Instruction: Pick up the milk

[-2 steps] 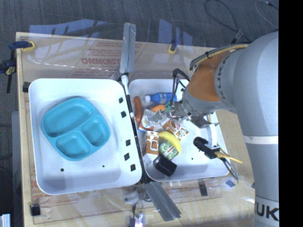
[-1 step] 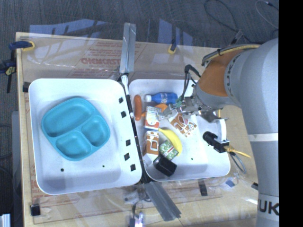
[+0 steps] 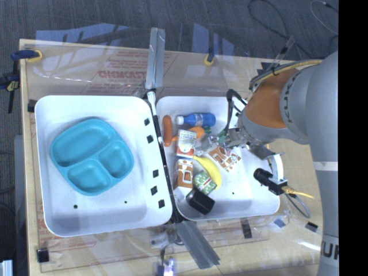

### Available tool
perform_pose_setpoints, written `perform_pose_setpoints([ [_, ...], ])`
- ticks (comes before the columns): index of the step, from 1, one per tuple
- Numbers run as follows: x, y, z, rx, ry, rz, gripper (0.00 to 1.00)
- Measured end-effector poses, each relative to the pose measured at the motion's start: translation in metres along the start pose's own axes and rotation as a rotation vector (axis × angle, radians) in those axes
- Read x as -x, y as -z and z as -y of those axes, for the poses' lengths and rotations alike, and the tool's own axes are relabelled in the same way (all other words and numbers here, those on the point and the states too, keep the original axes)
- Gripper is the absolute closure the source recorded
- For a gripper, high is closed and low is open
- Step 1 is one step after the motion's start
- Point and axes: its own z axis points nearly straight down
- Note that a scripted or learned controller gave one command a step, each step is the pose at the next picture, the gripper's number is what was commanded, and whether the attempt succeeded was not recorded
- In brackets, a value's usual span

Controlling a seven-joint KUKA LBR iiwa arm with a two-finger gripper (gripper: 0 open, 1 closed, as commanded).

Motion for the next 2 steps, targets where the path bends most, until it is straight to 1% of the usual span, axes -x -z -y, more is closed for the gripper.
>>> perform_pose_setpoints([
  [1, -0.012, 0.0, 0.007, -0.003, 0.148, 0.007, 0.0],
  [2, -0.009, 0.015, 0.004, 0.005, 0.151, 0.013, 1.0],
])
